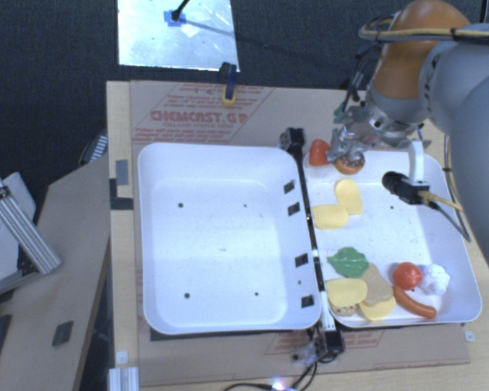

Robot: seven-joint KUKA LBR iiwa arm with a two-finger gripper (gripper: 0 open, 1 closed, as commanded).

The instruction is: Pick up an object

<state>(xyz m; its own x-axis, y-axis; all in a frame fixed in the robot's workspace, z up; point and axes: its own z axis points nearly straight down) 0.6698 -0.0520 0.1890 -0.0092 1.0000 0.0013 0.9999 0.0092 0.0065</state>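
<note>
Camera view: gripper (347, 151) low at the right bin's (456, 255) far left corner, directly over a round brown-orange toy (350, 166); finger spacing cannot be told. Red piece (319, 152) just beside.

Legible text, one item: "CHEMCAST GP", printed in red capitals on the brown protective sheet (204, 108) laid over the worktop, just behind the left white bin (220, 235). Smaller red lines of print above and below it on the same sheet are too fine to be read. Similar red print at the sheet's front edge is illegible.
</note>
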